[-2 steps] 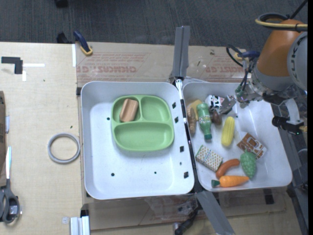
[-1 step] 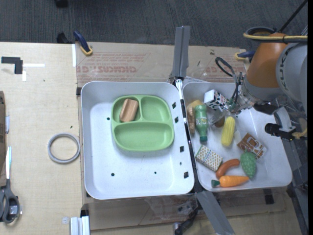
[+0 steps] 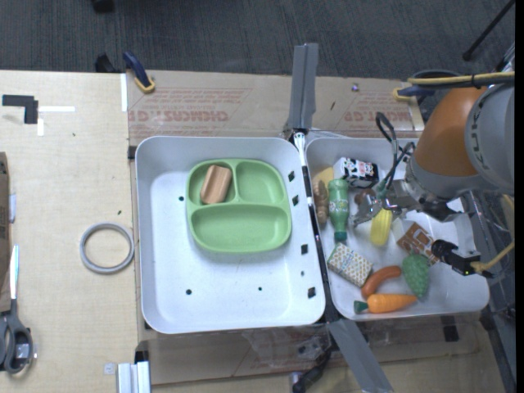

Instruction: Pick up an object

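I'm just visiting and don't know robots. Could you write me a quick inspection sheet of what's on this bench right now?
Surface: wooden bench bearing two white bins, left bin and right bin.
Job's things: green divided plate in the left bin, with a brown bread roll in its upper left compartment; right bin holds a green bottle, corn cob, carrot, patterned block.
Clutter: tape roll and scissors on the bench.
Grippers: gripper low over the right bin, beside the corn cob.
Cables: yellow hose above the arm.
Surroundings: dark carpet.
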Tool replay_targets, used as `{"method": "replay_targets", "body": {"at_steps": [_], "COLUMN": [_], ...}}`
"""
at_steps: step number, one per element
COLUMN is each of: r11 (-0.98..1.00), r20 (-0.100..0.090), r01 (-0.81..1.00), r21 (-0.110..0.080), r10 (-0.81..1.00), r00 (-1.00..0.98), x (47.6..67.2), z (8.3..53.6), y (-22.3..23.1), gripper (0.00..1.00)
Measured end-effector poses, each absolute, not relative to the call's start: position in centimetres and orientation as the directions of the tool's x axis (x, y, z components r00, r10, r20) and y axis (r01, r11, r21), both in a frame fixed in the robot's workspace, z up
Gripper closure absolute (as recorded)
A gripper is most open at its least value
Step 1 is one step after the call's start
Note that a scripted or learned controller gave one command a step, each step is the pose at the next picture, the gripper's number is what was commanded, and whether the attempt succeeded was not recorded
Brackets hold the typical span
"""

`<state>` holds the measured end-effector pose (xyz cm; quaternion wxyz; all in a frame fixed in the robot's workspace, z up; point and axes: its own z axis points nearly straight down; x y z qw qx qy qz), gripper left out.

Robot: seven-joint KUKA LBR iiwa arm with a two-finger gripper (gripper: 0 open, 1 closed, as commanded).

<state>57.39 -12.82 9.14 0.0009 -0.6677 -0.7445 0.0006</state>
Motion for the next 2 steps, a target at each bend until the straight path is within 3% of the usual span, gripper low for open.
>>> {"method": "replay_targets", "body": {"at_steps": [1, 2], "r11": [0.106, 0.195], "r20": [0.0, -0.001], "r01": [0.994, 0.981], "r21": [-0.002, 0.0], "r10": [0.994, 0.981], "r00": [-0.106, -0.195], "x": [57.4, 62.2], "z": [10.0, 19.2], "y": [-12.9, -5.6], "gripper": [1.0, 1.0]}}
